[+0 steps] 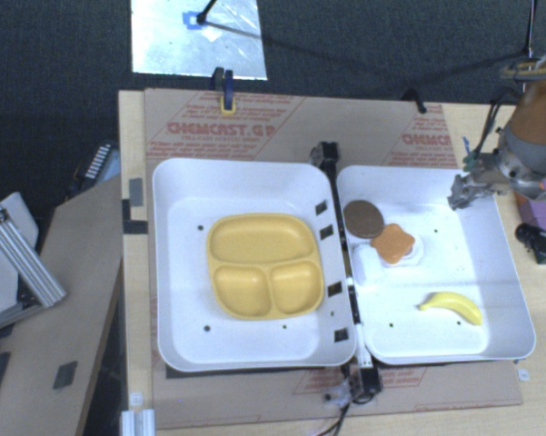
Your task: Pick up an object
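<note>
The gripper [464, 192] hangs over the right bin [500, 271] near its twelve-to-one o'clock rim, and whether it is spread or pressed together I cannot tell from this slant; nothing shows between its tips. Out from there, at about eight o'clock from the gripper, sits a brown disc [363, 218], and touching its lower right edge is an orange piece [395, 242]. Further down, at six o'clock from the gripper, a yellow banana [452, 306] lies alone on the bin floor, well apart from the other two. Over in the left bin [177, 243] rests a yellow divided tray [259, 264].

The risks, as I judge them: the disc and the orange piece butt together, so a descent there could nudge one aside or land on the seam. The banana's curve could roll out of a pinch. Flat items may simply slip.
</note>
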Robot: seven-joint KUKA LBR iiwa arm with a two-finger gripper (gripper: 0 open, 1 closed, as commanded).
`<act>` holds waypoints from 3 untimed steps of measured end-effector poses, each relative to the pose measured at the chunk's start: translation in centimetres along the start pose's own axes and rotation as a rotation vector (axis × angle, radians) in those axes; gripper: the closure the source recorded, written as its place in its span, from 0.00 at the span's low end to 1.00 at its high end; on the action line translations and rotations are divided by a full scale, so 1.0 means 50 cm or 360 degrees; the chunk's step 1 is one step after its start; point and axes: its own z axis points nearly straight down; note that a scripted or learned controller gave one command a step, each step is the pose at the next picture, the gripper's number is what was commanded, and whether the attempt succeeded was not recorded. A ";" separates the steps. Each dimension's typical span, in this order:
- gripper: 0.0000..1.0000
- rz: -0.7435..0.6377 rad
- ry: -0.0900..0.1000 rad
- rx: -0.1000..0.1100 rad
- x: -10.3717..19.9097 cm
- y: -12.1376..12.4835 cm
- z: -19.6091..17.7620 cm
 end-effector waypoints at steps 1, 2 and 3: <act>1.00 -0.0006 0.0002 0.0002 0.011 0.003 -0.092; 1.00 -0.0006 0.0002 0.0005 0.010 0.006 -0.136; 1.00 -0.0012 0.0009 0.0013 0.128 -0.013 -0.121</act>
